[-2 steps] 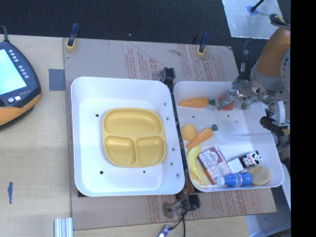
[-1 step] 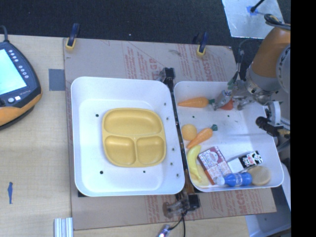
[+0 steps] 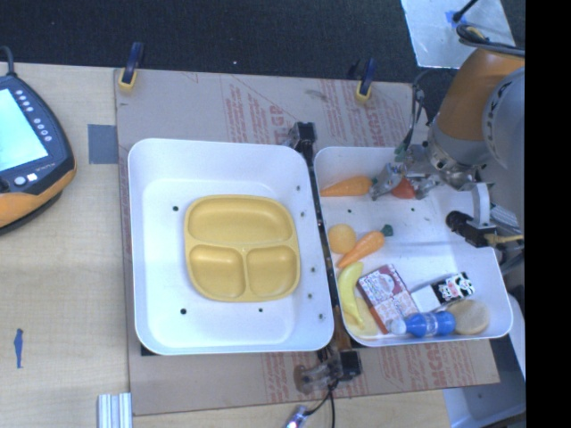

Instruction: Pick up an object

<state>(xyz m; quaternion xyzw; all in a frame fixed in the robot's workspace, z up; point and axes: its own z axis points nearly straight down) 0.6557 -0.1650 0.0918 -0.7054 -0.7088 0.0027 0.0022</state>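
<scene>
My gripper (image 3: 393, 182) is low in the far part of the right bin (image 3: 464, 239), reaching in from the right. A small red-orange object (image 3: 407, 188) lies right against it, partly hidden by the metal parts, and I cannot tell if it is held. An orange carrot (image 3: 348, 186) lies just left of the gripper. Nearer in the same bin are a second carrot (image 3: 361, 246), a round yellow-orange fruit (image 3: 341, 237), a banana (image 3: 349, 296), a red and white box (image 3: 385, 297), a blue bottle (image 3: 425, 325), a black and white carton (image 3: 453, 287) and a tan round piece (image 3: 472, 317).
The left bin (image 3: 156, 239) holds a yellow divided plate (image 3: 241, 246). A divider with black clips (image 3: 305, 136) separates the bins. An orange and grey control pendant (image 3: 27, 150) lies on the bench at the far left. The grey arm with its orange band (image 3: 473, 96) hangs over the right bin's far right corner.
</scene>
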